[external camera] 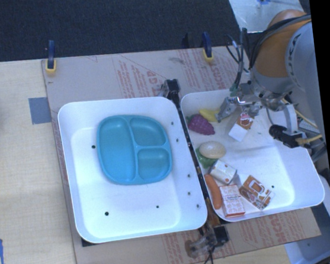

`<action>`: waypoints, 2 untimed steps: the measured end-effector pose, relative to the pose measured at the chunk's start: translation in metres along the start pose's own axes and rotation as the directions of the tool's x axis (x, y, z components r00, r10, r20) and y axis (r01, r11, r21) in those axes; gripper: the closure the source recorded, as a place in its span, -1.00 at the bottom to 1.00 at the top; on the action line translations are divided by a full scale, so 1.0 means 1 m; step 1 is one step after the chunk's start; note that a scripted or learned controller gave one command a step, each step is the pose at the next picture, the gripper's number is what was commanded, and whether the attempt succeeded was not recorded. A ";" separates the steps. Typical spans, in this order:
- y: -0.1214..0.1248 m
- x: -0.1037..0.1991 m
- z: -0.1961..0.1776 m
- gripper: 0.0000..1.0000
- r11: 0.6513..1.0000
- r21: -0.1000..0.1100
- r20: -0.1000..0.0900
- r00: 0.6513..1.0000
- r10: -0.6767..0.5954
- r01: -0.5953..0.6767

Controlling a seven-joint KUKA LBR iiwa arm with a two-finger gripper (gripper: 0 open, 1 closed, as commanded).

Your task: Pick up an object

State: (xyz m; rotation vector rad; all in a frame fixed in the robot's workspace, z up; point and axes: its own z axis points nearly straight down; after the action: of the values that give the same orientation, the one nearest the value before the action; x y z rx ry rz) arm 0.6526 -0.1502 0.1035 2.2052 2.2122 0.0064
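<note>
Near edge of the right bin (304, 198): a red-and-white carton (232, 200) lies flat, an orange carrot (214, 190) just beside it along the bin's left wall, long axis running near-to-far. A brown-and-white packet (256, 191) sits skewed to the carton's right. A little farther in, a small white box (223, 172), then a pale round item (211, 150).

The left bin (86, 222) carries a blue divided plate (134, 148), out of my way.

Far part of the right bin: a purple grape bunch (200, 124), long axis slanting toward the far left corner, with a yellow piece (208, 114) touching its far side. I read the hand (239, 105) as hanging over this far end, just right of both. Whether its grip is released or clenched, I cannot tell; metal and cable clutter it. Under it lies a small white tag-like piece (238, 132) with an orange-brown item (246, 121) at its far end.

My call: nearest candidate is that orange-brown item, almost directly below, slightly toward me. The grapes lie left of the hand.
</note>
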 end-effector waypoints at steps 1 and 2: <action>-0.014 -0.049 0.000 -1.00 1.000 -0.008 -0.007 1.000 -0.005 0.005; -0.012 -0.054 -0.015 1.00 1.000 -0.016 0.005 1.000 -0.007 0.007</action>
State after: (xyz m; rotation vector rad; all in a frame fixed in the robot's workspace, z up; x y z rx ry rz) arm 0.6404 -0.2042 0.1187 2.1869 2.2090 0.0187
